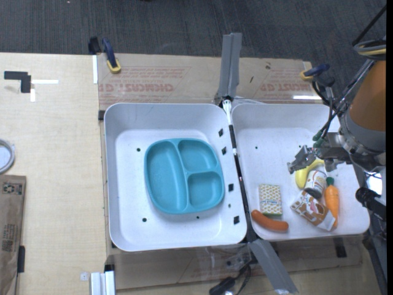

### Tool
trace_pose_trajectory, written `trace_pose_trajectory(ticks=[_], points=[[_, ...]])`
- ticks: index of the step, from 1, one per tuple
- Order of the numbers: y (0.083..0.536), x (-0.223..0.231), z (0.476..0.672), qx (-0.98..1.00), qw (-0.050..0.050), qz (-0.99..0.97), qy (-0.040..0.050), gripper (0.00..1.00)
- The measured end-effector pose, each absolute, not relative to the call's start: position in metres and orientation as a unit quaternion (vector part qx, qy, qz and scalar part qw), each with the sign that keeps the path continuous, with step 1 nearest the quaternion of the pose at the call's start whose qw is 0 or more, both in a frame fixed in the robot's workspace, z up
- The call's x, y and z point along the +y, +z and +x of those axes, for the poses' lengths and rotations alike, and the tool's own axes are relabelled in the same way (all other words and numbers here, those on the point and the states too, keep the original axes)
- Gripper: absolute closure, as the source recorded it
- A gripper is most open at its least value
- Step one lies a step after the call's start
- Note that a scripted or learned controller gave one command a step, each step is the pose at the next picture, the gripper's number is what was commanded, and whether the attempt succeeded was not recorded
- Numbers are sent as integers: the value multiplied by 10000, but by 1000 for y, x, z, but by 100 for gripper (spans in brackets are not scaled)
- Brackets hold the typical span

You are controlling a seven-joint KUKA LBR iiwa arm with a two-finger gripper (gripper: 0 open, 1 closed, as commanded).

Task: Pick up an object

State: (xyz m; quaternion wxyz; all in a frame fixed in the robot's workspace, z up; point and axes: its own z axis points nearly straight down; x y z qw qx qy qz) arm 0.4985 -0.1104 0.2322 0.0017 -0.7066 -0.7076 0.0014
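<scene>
The right bin [264,134] holds a cluster of small objects near its right side. A yellow banana [301,177] lies there beside a white and red can [317,182], an orange carrot [332,200] and a brown and white snack packet [312,211]. Further left sit a small yellowish cracker box [270,199] and an orange sausage [270,222]. My gripper [305,159] is low over the upper end of the banana, reaching in from the right. Its body hides part of the banana.
A teal divided plate [184,176] lies in the left bin [120,165]. The arm and its cables [344,103] cover the right bin's right edge. A grey divider post [230,66] stands between the bins at the back.
</scene>
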Motion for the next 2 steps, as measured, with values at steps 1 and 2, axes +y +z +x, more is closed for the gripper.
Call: trace_pose_trajectory(ticks=[1, 2], points=[[201, -119, 485, -6660, 13, -7459, 11, 0], [91, -151, 529, -6807, 5, -7325, 5, 0]])
